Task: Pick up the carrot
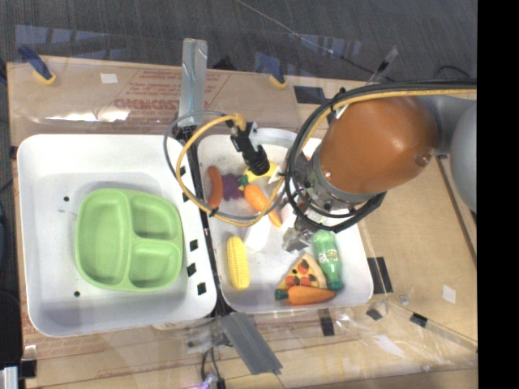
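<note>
The carrot (310,296), orange with a green stem end, lies along the front wall of the right bin (357,292). It rests just below a pizza slice (302,274). The arm's orange band covers the bin's right half, and my gripper (293,237) pokes out beneath it over the bin's middle. The gripper is behind and slightly left of the carrot, apart from it and close to a green bottle (327,258). I see nothing held in it.
The right bin also holds a yellow corn cob (237,262), a brown sausage (216,186), a purple piece (232,187) and a second orange piece (256,197). Yellow and black cables (212,125) loop over its back. A green divided plate (128,238) sits in the left bin (40,160).
</note>
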Tool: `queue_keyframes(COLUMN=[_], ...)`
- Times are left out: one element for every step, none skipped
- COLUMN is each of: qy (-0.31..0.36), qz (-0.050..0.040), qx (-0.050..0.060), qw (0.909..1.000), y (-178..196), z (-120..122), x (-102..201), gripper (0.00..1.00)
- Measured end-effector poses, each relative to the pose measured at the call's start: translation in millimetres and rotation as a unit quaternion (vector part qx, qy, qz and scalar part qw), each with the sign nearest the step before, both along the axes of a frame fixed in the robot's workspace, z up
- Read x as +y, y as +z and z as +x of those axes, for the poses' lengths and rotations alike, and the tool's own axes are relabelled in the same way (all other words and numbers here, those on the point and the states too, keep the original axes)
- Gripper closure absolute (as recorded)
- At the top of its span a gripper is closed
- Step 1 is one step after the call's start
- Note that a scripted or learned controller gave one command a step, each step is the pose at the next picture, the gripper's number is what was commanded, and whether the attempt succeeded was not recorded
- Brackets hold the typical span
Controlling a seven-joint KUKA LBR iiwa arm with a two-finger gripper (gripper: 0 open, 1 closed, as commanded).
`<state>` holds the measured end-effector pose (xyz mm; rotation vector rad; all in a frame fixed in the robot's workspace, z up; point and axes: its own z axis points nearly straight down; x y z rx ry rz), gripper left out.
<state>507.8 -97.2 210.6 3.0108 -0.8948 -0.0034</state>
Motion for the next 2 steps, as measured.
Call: queue_keyframes(qy=[0.175, 0.177], qz=[0.0019, 0.0031], qx=[0.001, 0.003], qw=[0.9845, 0.9841], y=[26.6, 35.2], z=[-15.4, -15.0], x=[43.0, 44.8], gripper=[1.00, 1.00])
